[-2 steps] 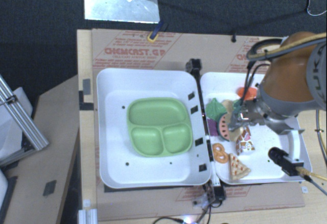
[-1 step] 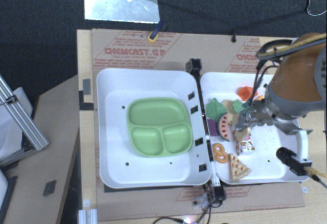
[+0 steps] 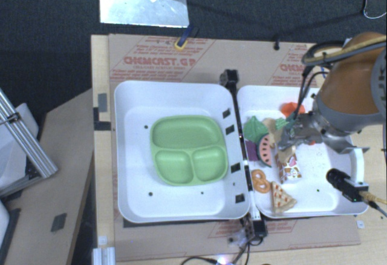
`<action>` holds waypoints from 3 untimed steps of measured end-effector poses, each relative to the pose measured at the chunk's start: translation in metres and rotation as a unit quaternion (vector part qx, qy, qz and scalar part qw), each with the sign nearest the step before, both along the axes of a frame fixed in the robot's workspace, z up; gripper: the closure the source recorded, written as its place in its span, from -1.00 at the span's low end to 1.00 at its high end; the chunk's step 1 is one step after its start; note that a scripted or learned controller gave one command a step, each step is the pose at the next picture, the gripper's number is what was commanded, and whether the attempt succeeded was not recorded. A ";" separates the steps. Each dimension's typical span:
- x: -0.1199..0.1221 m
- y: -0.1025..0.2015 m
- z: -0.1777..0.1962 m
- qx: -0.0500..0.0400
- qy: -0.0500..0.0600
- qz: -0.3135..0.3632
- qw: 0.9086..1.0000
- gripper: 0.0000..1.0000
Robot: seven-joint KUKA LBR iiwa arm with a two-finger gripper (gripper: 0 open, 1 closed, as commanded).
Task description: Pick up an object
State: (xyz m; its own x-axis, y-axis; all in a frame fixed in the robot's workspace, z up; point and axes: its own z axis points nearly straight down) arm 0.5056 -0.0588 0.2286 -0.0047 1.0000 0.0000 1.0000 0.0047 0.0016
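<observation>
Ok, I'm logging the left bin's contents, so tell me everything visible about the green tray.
The green tray is pale green, looks like plastic, with rounded corners and three compartments: one wide along the far side, two smaller along the near side. It lies flat, slightly rotated, in the middle of the left bin, touching only the bin floor.

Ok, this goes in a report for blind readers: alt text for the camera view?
A grey and orange robot arm reaches from the right into the right bin, among toy foods including a pretzel and a pizza slice. The left bin holds a green divided plate.
</observation>
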 end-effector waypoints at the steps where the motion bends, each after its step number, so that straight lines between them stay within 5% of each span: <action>1: -0.008 0.010 0.005 0.000 0.000 0.000 1.000 1.00; 3: -0.013 0.013 -0.001 0.000 0.000 -0.001 1.000 1.00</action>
